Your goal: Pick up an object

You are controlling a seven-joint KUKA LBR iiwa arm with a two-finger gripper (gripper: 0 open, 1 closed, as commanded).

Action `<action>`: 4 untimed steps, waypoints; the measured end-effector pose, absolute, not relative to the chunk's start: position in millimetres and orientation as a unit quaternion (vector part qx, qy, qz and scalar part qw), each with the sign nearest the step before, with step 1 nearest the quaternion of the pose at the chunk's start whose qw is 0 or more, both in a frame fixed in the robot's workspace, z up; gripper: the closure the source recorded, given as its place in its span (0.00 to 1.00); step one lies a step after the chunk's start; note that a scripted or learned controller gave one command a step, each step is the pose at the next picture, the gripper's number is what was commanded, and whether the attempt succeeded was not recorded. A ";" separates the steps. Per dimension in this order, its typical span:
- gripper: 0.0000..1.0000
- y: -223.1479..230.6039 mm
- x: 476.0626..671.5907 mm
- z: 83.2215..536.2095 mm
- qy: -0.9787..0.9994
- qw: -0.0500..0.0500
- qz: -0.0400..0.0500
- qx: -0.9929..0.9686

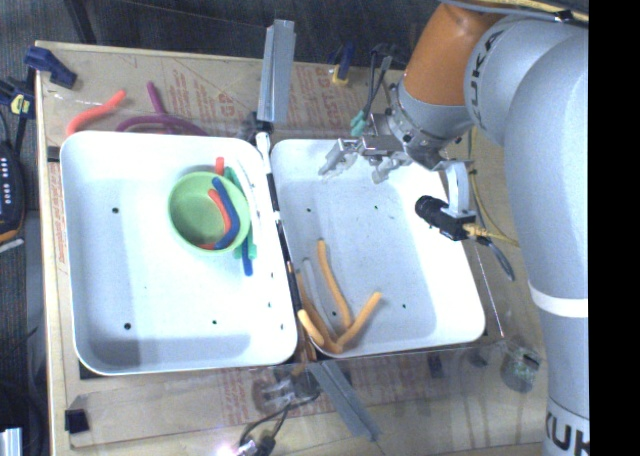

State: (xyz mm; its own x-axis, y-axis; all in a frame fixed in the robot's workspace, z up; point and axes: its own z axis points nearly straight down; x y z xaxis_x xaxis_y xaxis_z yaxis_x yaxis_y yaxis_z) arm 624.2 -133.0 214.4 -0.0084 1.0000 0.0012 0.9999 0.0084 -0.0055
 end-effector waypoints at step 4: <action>1.00 -48.9 592.6 209.6 -0.727 0.001 0.001 -0.686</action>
